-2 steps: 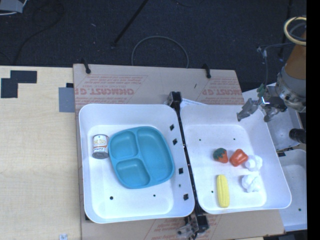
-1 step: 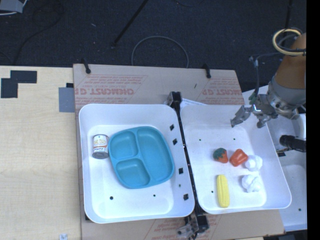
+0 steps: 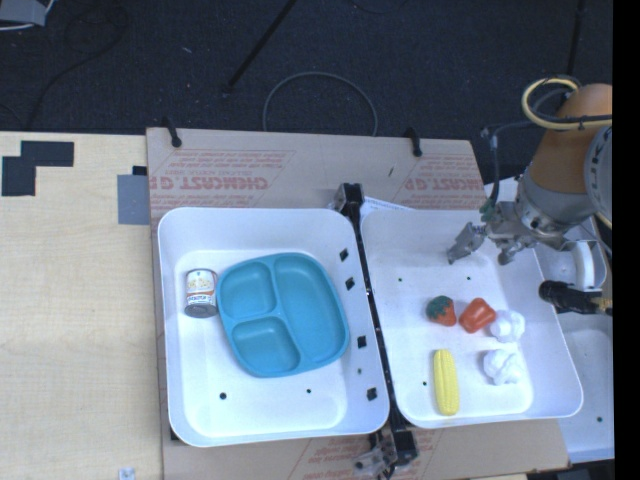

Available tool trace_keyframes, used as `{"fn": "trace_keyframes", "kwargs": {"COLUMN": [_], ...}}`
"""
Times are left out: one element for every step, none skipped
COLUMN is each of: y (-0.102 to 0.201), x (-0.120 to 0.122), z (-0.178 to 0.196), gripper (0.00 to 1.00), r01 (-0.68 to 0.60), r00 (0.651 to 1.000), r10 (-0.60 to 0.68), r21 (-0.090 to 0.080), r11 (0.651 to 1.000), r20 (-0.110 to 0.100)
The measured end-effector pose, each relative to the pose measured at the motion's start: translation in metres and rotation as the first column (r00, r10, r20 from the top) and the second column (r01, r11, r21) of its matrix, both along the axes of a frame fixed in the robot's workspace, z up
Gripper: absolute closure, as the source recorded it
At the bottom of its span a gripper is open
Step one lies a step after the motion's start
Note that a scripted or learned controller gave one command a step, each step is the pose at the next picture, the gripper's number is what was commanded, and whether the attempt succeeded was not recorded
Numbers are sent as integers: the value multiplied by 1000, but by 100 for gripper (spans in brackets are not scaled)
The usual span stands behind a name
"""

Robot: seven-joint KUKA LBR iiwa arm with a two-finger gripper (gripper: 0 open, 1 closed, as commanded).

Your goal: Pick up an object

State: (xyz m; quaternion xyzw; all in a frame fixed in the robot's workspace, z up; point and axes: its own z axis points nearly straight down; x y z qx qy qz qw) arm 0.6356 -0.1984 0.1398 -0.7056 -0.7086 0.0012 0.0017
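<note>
In the right bin lie a small red and green strawberry, an orange-red pepper, a yellow corn cob and two white crumpled lumps. My gripper hovers over the bin's upper right part, fingers spread open, nothing between them. It stands above and a little right of the strawberry and pepper, apart from both. The left bin holds a blue divided plate and a small tin can beside the plate's left edge.
A black divider with clips runs between the two bins. Both bins rest on a cardboard sheet on the bench. The arm's grey wrist and orange band come in from the right, with a black cable by the bin's right rim.
</note>
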Motion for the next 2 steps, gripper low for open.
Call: {"fn": "trace_keyframes", "kwargs": {"y": [2,2], "x": [0,1], "z": [-53,-40], "gripper": [0,100], "r01": [-1,-2], "r00": [1000,1000], "r10": [1,2], "r21": [0,0], "r11": [1000,1000], "r20": [-1,2]}}
